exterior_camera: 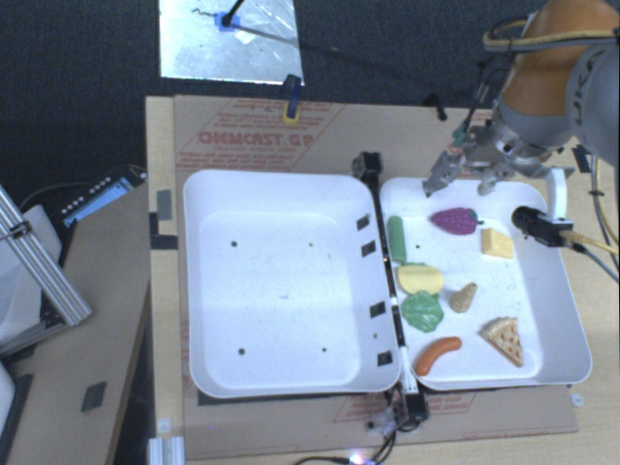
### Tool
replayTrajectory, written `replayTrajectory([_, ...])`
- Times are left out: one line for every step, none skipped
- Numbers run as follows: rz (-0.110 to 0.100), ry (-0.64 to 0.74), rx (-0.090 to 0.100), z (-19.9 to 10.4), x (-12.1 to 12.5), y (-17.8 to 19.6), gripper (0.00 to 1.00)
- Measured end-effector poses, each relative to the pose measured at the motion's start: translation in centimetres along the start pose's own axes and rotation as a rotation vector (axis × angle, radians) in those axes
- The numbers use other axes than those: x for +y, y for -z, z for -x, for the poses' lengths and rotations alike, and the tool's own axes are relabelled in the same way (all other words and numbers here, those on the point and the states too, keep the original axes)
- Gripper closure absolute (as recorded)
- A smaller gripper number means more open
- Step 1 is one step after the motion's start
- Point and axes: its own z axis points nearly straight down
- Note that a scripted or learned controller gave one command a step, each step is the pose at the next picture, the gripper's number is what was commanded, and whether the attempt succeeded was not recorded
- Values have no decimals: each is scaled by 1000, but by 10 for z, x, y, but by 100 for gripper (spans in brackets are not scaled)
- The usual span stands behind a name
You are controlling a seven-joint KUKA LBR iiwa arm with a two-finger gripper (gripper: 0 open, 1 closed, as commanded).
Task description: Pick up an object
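A cardboard-topped bench [252,129] carries two white bins side by side. The left bin [281,279] has a bare floor. The right bin [567,332] holds a purple piece [454,221], cheese [498,244], a green stick [396,238], a yellow lump [420,279], a green leafy piece [422,311], a tan cone [463,297], a pizza slice [505,340] and a sausage [438,354], all lying loose. The arm [557,56] reaches in from the right; its gripper [463,180] hangs over the bin's far edge, fingers spread, nothing between them, just beyond the purple piece.
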Motion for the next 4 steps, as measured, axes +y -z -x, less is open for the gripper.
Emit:
replayTrajectory([19, 6, 0, -38, -33, 185, 0])
replayTrajectory([6, 6, -1, -36, -32, 184, 100])
replayTrajectory([9, 4, -1, -61, 24, 231, 100])
replayTrajectory([6, 4, 0, -96, 22, 287, 100])
